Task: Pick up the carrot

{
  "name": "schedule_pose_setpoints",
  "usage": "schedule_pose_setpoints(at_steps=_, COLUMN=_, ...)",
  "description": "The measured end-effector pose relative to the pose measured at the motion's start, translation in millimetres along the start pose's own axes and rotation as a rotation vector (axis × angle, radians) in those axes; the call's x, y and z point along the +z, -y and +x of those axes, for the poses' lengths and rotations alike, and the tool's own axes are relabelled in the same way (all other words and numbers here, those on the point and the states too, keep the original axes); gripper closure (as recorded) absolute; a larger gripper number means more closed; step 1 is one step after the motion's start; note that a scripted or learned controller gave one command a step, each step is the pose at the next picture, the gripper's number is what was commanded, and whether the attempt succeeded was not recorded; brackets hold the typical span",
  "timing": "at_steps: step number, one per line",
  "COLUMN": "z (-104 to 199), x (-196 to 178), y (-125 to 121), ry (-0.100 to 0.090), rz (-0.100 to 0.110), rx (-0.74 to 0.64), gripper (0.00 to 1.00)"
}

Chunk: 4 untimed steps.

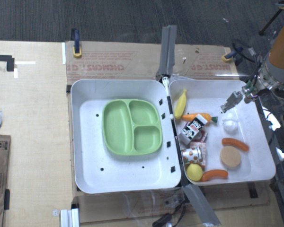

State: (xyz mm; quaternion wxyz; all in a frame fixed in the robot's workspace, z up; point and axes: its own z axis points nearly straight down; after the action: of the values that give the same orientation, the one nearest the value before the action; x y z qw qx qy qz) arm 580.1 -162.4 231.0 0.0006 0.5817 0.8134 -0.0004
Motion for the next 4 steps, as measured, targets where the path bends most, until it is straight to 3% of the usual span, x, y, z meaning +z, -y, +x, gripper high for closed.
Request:
schedule_pose_setpoints(at_steps=1, z=-11, x=117, y=-36, ry=-0.001, rz=0.000, rx=-0.134, gripper=0.00)
schedule_pose_setpoints(at_steps=2, z=9, x=132, y=-64, ry=0.005, rz=-0.011, rx=-0.343, gripper=0.00)
schedule_pose_setpoints(at_steps=3, z=19, x=137, y=-24, ry=0.002, rz=-0.003, rx=-0.485, gripper=0.00)
schedule_pose_setpoints(at_steps=4, z=18, x=128, y=-24, ry=0.003, rz=-0.006, rx=-0.482, gripper=1.00)
